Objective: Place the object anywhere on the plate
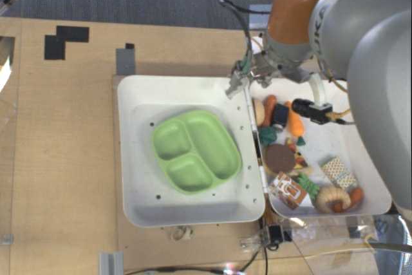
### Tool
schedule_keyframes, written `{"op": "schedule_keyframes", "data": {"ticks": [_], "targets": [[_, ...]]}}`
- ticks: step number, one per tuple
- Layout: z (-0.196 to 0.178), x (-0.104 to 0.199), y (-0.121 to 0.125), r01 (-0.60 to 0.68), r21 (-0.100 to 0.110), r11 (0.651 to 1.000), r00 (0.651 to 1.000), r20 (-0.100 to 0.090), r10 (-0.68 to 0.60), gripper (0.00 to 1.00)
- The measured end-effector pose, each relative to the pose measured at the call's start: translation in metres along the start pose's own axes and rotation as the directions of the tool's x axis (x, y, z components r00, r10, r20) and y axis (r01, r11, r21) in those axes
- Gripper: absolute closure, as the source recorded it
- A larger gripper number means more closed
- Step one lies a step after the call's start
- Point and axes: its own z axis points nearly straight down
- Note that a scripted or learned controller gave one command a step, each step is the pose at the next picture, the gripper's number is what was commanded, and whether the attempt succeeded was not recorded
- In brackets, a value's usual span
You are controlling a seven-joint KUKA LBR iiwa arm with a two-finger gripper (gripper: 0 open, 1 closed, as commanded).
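The big grey arm (pixel 360 42) hides the right bin's (pixel 376 199) far corner and the gripper; jaws cannot tell.

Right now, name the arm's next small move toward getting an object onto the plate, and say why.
Probably lower the gripper into the right bin onto one toy. The toys all lie there, the green plate in the left bin has none, and the gripper sits above the bins' shared edge.

Lab: robot arm (pixel 360 42), bench bins (pixel 129 138)
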Motion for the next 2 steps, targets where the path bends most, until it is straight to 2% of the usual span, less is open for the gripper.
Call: {"op": "schedule_keyframes", "data": {"ticks": [1,2], "targets": [[-0.001,-0.054,-0.024,0.332,0.005,0.943,0.943,0.007,-0.332,0.0],[0.0,-0.012,-0.067,0.39,0.005,0.921,0.921,0.003,-0.39,0.0]]}}
